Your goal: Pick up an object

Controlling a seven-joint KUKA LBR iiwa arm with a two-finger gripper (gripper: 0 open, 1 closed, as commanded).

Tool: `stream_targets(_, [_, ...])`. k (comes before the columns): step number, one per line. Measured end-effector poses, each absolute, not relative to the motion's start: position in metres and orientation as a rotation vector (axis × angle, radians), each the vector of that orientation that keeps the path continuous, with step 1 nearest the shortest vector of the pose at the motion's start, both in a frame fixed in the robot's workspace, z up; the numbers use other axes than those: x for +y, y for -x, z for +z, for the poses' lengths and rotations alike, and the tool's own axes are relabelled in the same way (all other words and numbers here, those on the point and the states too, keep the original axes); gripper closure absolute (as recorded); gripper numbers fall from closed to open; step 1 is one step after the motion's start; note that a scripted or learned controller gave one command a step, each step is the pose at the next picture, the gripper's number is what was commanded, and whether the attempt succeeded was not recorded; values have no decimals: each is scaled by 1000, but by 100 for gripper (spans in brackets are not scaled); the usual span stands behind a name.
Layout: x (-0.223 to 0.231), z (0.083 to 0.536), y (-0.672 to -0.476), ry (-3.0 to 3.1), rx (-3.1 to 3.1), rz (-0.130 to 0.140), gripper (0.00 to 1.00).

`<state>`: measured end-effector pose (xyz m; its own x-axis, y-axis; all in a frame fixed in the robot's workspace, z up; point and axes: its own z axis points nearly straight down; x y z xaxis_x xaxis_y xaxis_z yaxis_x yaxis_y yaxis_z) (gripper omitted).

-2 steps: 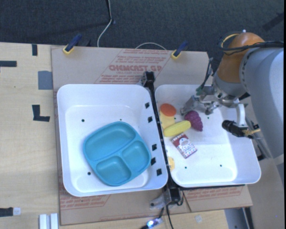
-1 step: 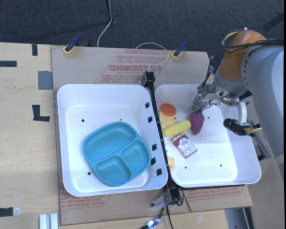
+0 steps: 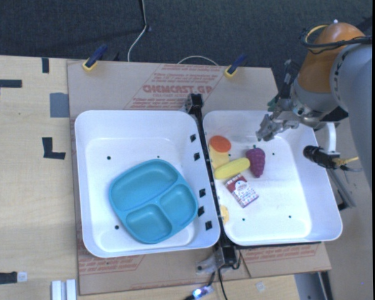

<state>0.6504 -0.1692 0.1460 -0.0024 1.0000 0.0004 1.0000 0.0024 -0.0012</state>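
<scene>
Robot claw (image 3: 267, 132) above the right bin (image 3: 312, 220), finger state unclear.
Purple grape bunch (image 3: 256, 160) lies just below-left of it, apart.

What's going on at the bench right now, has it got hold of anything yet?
Nothing is held yet. The arm reaches in from the right, and its claw hangs over the far part of the right bin, just beyond the purple toy. Close by lie a yellow banana, an orange-topped piece and a small red carton, all apart from the claw. The left bin holds a blue divided plate.
</scene>
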Motion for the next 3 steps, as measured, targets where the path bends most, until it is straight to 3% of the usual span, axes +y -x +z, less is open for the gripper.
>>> stream_targets(2, [-164, 215, -658, 2216, -2222, 3, 100])
stream_targets(3, [-109, 202, -655, 2209, -2223, 6, 100])
